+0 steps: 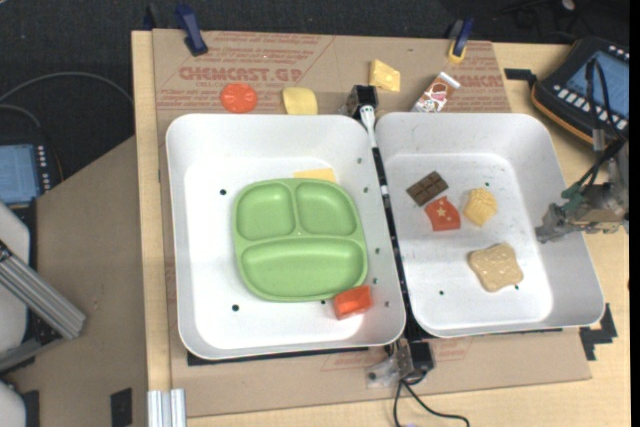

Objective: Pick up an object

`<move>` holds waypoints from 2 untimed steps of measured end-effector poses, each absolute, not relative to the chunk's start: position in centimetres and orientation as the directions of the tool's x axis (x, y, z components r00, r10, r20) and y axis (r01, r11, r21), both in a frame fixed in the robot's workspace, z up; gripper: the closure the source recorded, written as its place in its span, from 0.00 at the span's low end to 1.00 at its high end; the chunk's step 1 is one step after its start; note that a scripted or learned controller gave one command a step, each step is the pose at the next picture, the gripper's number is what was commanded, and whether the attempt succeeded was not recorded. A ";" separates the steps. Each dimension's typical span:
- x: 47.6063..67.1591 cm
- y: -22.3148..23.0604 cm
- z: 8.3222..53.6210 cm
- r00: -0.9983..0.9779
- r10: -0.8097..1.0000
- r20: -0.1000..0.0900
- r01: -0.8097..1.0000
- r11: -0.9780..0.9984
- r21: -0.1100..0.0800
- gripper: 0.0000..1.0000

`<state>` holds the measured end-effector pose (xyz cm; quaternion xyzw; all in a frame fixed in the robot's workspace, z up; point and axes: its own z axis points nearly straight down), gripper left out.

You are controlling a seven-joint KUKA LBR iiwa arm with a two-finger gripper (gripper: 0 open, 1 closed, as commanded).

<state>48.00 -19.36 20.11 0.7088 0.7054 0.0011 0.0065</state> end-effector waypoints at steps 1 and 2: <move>47.9 -18.9 19.5 0.001 1.000 -0.001 1.000 -0.001 0.001 0.00; 48.7 -17.1 7.9 -0.001 1.000 0.001 1.000 0.001 -0.002 0.00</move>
